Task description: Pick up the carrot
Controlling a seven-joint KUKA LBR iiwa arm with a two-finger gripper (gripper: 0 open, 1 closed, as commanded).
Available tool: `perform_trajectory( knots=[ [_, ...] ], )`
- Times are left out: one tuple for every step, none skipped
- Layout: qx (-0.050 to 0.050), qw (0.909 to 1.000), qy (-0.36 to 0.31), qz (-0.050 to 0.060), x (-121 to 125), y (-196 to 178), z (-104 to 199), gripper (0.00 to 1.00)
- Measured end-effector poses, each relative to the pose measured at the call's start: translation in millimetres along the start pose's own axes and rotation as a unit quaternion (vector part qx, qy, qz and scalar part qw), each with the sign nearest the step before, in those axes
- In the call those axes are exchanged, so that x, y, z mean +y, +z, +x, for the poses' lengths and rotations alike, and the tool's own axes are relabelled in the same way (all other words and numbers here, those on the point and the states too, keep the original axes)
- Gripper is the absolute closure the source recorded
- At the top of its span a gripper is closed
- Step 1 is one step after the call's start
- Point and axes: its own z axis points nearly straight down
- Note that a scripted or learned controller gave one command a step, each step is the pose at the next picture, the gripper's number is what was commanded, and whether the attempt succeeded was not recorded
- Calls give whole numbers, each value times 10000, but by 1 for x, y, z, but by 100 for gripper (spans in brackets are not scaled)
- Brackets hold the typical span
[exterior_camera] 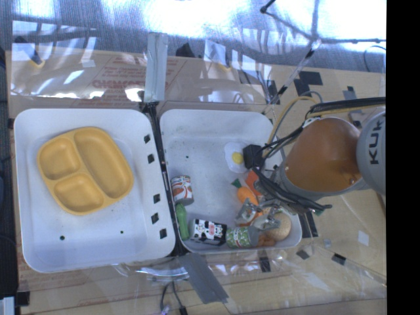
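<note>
Carrot lies in the right bin, near its right wall, toward the lower right corner. Gripper sits right over it, carrot just up-left of the fingertips. Claw state: cannot tell, wrist and cables clutter the view. Carrot's long axis probably runs diagonally, hard to confirm. Tight spot: fried egg above, bun and green can below, wall close. Open room lies toward the bin centre.
</note>
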Motion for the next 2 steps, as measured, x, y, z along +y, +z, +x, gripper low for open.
perform_trajectory(
  knots=[
    [-7,9967,-810,19,-88,8,-70,100],
    [-31,9966,-822,-5,-86,9,-74,0]
  ],
)
